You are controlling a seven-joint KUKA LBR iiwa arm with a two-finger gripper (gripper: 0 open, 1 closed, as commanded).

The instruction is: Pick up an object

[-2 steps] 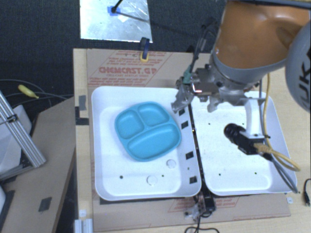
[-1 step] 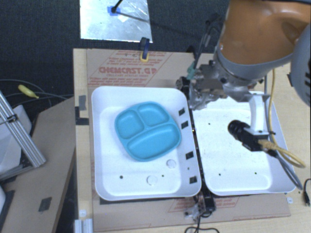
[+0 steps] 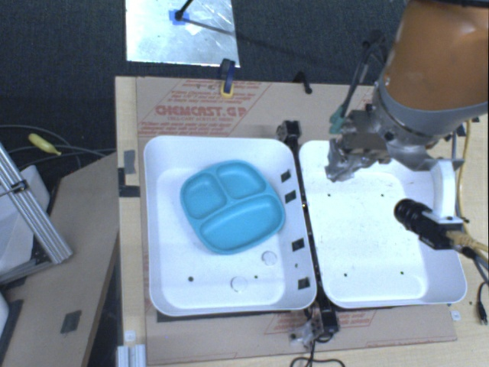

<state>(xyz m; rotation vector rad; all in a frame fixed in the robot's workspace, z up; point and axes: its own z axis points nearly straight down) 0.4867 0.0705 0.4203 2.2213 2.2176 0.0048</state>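
The brown cardboard-covered surface [image 3: 206, 105] carries two shallow white plastic bins side by side, and the big grey arm with its orange band [image 3: 435, 44] leans in over the right-hand white bin [image 3: 367, 274]. The left-hand white bin [image 3: 172, 281] holds the only sizeable thing to pick: a light blue plastic divided plate [image 3: 231, 205], three compartments up, lying flat near the bin's middle, with two small pale discs [image 3: 269, 258] near its lower right edge. The metal claw [image 3: 340, 168] hangs over the far left corner of the right bin, well apart from the plate and with nothing seen in it; how wide it stands I cannot tell. This looks like the approach step, no grasp begun. The next move probably calls for crossing the divider to the left bin and coming down on the plate's raised rim.
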